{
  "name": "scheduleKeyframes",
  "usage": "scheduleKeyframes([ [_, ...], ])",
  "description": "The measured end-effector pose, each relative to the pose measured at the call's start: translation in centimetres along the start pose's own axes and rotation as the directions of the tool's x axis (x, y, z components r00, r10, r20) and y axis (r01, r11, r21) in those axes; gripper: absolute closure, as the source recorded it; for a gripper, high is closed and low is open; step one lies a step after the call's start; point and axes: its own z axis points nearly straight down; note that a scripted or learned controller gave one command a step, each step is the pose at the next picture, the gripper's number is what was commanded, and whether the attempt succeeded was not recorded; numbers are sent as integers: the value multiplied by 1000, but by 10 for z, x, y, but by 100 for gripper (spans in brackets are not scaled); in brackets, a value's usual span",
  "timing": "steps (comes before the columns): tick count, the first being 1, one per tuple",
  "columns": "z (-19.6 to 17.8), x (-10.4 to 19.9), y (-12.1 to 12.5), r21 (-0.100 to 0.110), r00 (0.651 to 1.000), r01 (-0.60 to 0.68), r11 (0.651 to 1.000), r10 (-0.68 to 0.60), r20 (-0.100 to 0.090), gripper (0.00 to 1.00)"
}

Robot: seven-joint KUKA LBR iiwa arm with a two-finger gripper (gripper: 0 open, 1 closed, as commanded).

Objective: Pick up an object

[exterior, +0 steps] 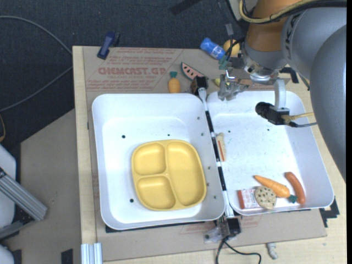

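My pincer point(228, 89) hangs over the far corner of the right-hand bin point(308, 142), just beside the wall it shares with the left-hand bin point(104, 147). From this angle I cannot tell whether it is wide or narrow, and I see nothing held in it. The arm point(313, 37) comes in from the upper right, its orange band point(275, 12) sitting above the wrist and the wrist pointing down at that corner. There are two white bins side by side on the desk point(82, 164). In the right-hand one I count five things to pick from. One thin orange stick point(220, 146) lies along the shared wall, near the pincer. The other four are clustered in the near corner, well apart from the pincer: one carrot point(271, 186), one sausage point(295, 186) just beside it, one cookie point(265, 197) and one red-and-white packet point(248, 198) touching the cookie. The left-hand bin holds one yellow plate point(168, 175) with three compartments. Outside the bins, on the desk beyond their far edge, I count one watermelon slice point(190, 70), one small orange fruit point(174, 84), one blue thing point(212, 47) near the wrist, and one blue clip point(107, 45) at the desk's far left corner.
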Motion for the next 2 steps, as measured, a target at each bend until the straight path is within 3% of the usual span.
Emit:
scheduleKeyframes([
  [1,16,106,2,-2,1000,1,1000,-1,-2,100],
  [2,36,179,2,-3,1000,0,1000,0,-1,100],
])
